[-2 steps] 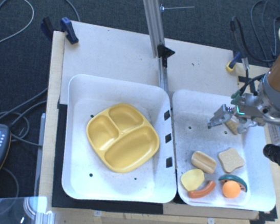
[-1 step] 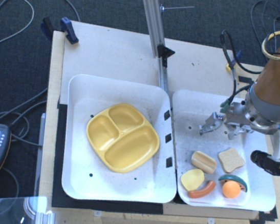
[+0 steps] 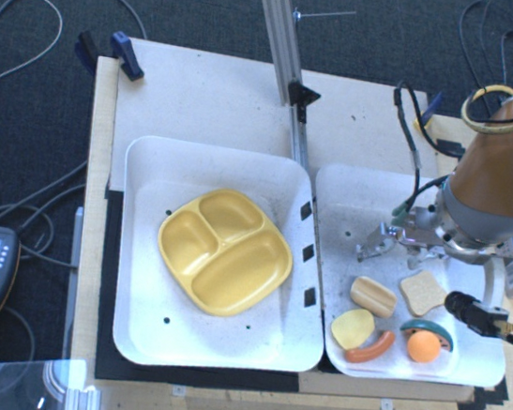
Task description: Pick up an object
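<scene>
Over the right bin (image 3: 325, 256), the grey arm (image 3: 502, 177) with its orange band reaches in from the right, and its jaws (image 3: 386, 243) hang low above the bin's bare upper floor. Whether they are released or clenched cannot be told from this slant; nothing shows between them.

Just below them, in the lower half of that bin, lie the toy foods. A tan bread roll (image 3: 373, 293) sits nearest the jaws, with a slice of toast (image 3: 422, 292) just to its right. Below the roll is a pale yellow round piece (image 3: 352, 328), touching a red sausage (image 3: 369, 347) that curves along the bin's lower rim. An orange ball (image 3: 422, 346) rests beside a teal ring-shaped piece (image 3: 432, 328).

The left bin (image 3: 135, 258) holds a yellow divided plate (image 3: 223, 252), lying flat near its middle, well apart from the jaws. Both bins sit side by side on the pale desk (image 3: 205, 97).
</scene>
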{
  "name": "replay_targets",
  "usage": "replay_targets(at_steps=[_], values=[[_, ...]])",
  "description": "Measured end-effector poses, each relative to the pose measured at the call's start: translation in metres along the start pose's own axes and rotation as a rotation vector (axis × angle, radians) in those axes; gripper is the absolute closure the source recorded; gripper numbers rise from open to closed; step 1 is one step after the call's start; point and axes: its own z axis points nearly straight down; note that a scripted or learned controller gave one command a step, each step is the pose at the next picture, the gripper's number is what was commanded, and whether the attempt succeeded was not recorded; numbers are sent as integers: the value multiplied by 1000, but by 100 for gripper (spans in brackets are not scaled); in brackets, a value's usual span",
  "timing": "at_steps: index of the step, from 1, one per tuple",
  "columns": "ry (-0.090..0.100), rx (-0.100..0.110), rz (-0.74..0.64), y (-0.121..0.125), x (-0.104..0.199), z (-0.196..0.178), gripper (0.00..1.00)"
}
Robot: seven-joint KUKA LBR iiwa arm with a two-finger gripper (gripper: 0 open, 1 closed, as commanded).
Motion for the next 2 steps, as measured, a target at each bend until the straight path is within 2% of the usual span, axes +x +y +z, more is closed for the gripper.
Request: replay_targets(at_steps=[1,2], values=[[1,0,-1,-3,-1,43,0],[0,-8,-2,-1,0,29,100]])
